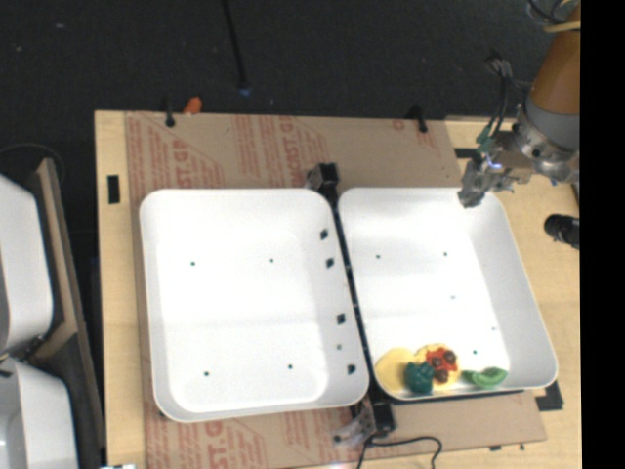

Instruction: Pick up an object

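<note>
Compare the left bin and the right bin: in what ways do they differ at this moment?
The right bin holds a small heap of objects, yellow, teal, red and green, against its near wall; the left bin shows just its white floor with dark dots. The gripper is over the far right corner of the right bin, well away from the left bin. Both are shallow, white, rounded trays, similar in size, set side by side.
</note>
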Robot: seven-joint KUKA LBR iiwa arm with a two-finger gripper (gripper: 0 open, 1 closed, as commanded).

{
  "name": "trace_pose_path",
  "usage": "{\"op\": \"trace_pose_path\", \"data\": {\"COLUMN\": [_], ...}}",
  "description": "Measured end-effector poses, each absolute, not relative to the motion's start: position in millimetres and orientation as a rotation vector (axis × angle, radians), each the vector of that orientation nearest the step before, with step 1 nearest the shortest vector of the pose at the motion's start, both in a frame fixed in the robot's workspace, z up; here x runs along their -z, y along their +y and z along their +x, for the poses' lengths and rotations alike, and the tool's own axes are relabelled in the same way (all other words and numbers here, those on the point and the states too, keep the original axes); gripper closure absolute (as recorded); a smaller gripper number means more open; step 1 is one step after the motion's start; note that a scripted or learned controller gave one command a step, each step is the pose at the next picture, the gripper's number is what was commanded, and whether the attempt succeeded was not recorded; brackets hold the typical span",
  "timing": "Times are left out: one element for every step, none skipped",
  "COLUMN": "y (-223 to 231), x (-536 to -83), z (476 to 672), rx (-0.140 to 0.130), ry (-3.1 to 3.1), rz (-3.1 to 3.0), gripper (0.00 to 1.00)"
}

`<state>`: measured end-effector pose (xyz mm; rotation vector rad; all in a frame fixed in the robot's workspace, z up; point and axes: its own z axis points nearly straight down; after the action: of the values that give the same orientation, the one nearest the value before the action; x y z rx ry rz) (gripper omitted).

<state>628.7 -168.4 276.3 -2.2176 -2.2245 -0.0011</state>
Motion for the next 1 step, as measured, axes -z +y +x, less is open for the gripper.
{"op": "trace_pose_path", "data": {"y": [-111.0], "x": [-264.9], "z": [630.0], "rx": [0.001], "ry": [-2.225], "rz": [-2.217], "gripper": [1.00]}}
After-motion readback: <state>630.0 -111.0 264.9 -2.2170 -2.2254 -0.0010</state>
